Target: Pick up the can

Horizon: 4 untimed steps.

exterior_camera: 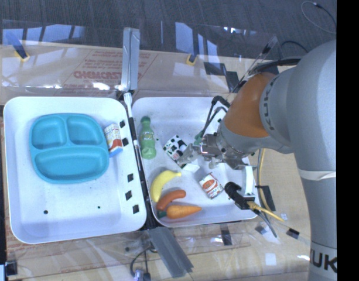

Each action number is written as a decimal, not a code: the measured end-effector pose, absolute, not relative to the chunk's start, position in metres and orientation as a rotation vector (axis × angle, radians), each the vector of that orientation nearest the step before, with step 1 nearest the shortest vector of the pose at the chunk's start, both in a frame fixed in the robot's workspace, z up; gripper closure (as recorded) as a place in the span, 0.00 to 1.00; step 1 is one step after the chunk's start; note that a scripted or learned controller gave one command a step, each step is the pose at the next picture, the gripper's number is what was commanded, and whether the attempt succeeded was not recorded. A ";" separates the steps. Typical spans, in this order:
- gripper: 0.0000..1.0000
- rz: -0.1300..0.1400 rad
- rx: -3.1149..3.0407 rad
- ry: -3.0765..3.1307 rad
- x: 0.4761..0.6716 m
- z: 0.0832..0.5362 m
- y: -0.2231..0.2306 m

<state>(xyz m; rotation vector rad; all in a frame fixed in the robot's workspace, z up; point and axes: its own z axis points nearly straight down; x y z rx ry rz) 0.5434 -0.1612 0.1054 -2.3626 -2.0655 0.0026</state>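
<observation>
- Pincer (204, 151) over right bin (167, 107); jaw state can't tell, nothing seen held.
- Can (209, 185) lies just below-right of pincer, on its side, long axis diagonal.

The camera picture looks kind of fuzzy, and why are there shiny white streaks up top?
In the camera view, the whole picture is soft, so small print on the can is unreadable; the white streaks are light glaring off the clear plastic sheet behind the bins; the white right bin looks bright and washed out; the arm casts a faint shadow around the pincer.
</observation>
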 end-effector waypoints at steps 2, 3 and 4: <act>0.00 0.001 -2.536 -1.849 0.481 0.092 -0.194; 1.00 0.002 -2.532 -1.855 0.482 0.102 -0.194; 1.00 0.001 -2.598 -1.761 0.479 0.223 -0.144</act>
